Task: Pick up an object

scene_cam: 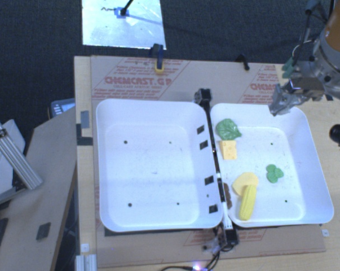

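The right bin holds several toy foods. A green leafy piece lies at its far left, with a pale yellow cheese block just below it. A yellow corn cob rests against a yellow round piece near the front left. A small green broccoli piece sits toward the middle right. My gripper hangs over the far right rim of this bin, above and well clear of all the pieces. Nothing shows between its fingers.
The left bin sits beside the right one, joined by a black hinge strip. A shiny metal plate lies beyond the bench. A blue and yellow clamp stands at the board's far edge.
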